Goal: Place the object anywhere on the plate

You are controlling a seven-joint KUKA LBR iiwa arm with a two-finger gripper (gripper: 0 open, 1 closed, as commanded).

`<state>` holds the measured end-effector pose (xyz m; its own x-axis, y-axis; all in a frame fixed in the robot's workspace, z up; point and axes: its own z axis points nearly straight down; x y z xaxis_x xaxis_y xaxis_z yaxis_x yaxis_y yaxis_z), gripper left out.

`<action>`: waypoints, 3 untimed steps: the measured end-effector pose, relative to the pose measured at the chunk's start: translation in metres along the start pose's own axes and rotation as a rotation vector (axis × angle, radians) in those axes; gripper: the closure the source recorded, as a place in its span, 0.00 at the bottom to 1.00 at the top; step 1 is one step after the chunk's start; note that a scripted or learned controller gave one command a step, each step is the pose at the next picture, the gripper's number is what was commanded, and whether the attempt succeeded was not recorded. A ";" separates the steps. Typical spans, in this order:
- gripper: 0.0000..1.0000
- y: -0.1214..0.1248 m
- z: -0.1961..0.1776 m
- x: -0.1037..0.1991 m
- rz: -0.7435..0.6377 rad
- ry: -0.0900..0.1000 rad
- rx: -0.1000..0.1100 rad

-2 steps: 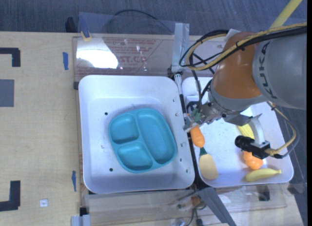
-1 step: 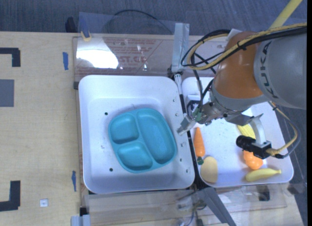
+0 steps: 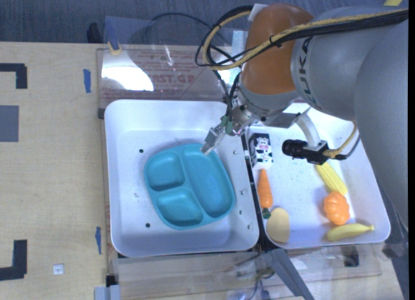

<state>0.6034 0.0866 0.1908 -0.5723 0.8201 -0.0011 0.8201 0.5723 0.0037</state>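
Gripper (image 3: 213, 142) sits over the left bin (image 3: 123, 162), right at the 1 o'clock edge of the blue plate (image 3: 188, 185). Can't tell its state from this angle; the tip is small and slanted, and nothing readable shows between it and the plate. Grey arm (image 3: 350, 52) with the orange band (image 3: 275, 49) comes in from 2 o'clock, cables looped over the wrist.

Plate: three compartments, lying flat in the middle of the left bin, all three look bare. No object seen on it.

Candidate objects are all in the right bin (image 3: 369, 182): carrot (image 3: 264, 188) along the divider, pale pear-shaped piece (image 3: 279, 224) just below it at 6 o'clock, corn cob (image 3: 331, 175), orange (image 3: 336, 208) touching the corn's lower end, banana (image 3: 349, 230) near the bottom rim. A small black-and-white item (image 3: 260, 150) lies at the top of the carrot, too small to identify. Black tool-like part (image 3: 305, 151) hangs off the arm above the corn.

Judgement: either this is the release step over the plate with a small object hidden at the tip, or a pass with nothing carried. Can't tell which. If carrying, next move is a short drop toward the plate's upper compartment and let go clear of the rim. If not, arm has to go back toward 3 o'clock and pick from the right bin. Worktop (image 3: 45, 162) around the bins is light wood with tape marks.
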 end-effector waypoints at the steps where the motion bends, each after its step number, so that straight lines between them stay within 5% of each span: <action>1: 1.00 0.001 -0.011 -0.001 0.000 -0.004 -0.005; 2: 1.00 -0.015 0.060 0.062 0.224 0.004 0.011; 3: 1.00 -0.029 -0.021 0.081 -0.035 -0.002 -0.002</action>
<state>0.5336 0.1365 0.2112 -0.6006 0.7996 -0.0029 0.7996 0.6006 0.0057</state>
